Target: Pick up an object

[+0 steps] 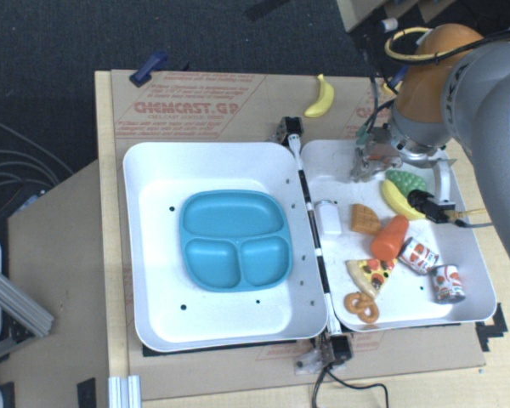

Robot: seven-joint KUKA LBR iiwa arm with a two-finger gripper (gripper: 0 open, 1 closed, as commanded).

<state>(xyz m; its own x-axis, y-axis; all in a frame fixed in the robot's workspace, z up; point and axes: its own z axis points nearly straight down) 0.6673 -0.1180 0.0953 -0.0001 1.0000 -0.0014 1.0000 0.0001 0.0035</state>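
- Camera view, looking down at a slant: two shallow white plastic bins sit side by side on a tan board, the left bin (153,253) and the right bin (472,300) meeting along a dark hinge line.
- The left bin holds a light blue plastic divided tray (235,238) with three compartments, lying flat near the bin's centre.
- The grey arm with its orange band (429,79) enters from the right and reaches down over the far end of the right bin.
- The two-finger gripper (376,161) sits low at the far left part of the right bin; whether it is open or closed cannot be told, and no object is seen in it.
- Just right of the gripper lie a green toy vegetable (407,181) and a yellow toy banana (396,197), touching each other.
- Nearer the middle of that bin: an orange wedge-shaped toy (365,219), a red-orange toy carrot (390,237) and a toy pizza slice (368,272).
- At the near end lie a brown toy pretzel (361,307) and two small red-and-white toy cans (433,269).
- A second yellow toy banana (320,99) lies on the board beyond the bins, well apart from the gripper.
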